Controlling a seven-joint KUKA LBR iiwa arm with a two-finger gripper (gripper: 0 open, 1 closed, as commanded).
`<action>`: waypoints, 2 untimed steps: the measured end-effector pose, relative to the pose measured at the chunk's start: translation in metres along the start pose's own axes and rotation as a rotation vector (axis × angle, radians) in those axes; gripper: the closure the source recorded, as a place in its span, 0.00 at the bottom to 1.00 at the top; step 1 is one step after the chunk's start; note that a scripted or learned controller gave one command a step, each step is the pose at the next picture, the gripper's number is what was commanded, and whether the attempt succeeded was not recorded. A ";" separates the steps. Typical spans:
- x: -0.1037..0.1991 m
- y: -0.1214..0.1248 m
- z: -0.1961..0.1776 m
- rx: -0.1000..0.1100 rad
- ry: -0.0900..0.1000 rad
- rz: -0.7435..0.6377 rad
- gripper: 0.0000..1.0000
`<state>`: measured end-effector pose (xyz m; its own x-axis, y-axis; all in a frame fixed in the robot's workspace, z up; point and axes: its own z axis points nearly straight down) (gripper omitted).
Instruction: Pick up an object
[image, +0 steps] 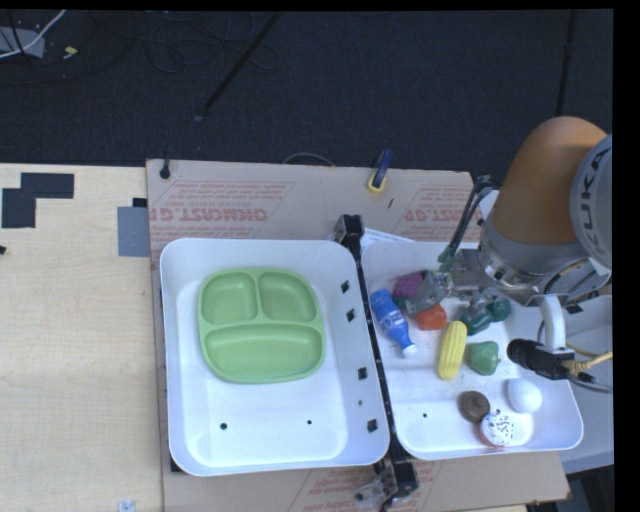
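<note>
A: What's the setting?

B: A dark floor runs behind a pale wooden bench, and on a sheet of printed cardboard sit two shallow white bins side by side. The left bin holds a green divided plate, lying flat toward its upper half.

A: And the right bin?

B: That's where the small things are: a blue bottle near the divider, a purple piece above it, an orange-red piece, a yellow corn cob, a green piece, a brown round thing, a white egg and a speckled white ball in the lower right corner.

A: Where's the arm?

B: It reaches in from the right, orange band high up, and the gripper is low over the bin's upper part, just beside the purple piece and above the orange-red one.

A: Holding anything?

B: I can't tell; the end is a dark blur there, so apart or together is unclear.
</note>
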<state>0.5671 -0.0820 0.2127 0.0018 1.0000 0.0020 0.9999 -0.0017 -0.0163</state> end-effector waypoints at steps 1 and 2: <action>0.000 0.002 -0.008 -0.013 -0.001 -0.002 0.00; -0.008 -0.003 0.046 -0.009 -0.001 -0.001 0.00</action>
<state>0.5628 -0.0894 0.1665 0.0003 1.0000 0.0011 1.0000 -0.0003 -0.0073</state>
